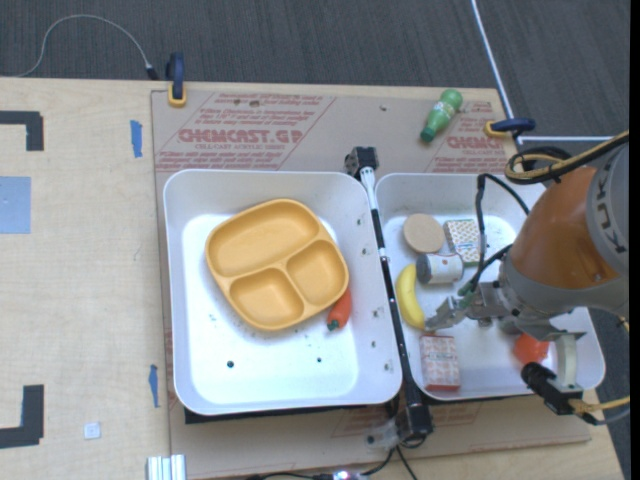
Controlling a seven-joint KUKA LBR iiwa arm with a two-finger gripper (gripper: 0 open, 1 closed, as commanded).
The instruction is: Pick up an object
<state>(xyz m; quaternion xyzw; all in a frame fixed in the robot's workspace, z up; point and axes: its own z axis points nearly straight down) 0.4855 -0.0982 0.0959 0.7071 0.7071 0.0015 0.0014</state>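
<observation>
- The fingers [440, 317] hang low in the right bin [590, 368], beside the banana [408, 296]; I cannot tell their state.
- A yellow plate [275, 263] lies in the left bin [190, 298].

Cardboard-topped bench [250, 128] — two white bins [185, 298], green bottle [441, 115], clamps [176, 76]

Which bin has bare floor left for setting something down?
The left bin: a bare strip along its near wall below the yellow divided plate and small carrot. The right bin is crowded: banana, snack packet, the arm over it.
</observation>
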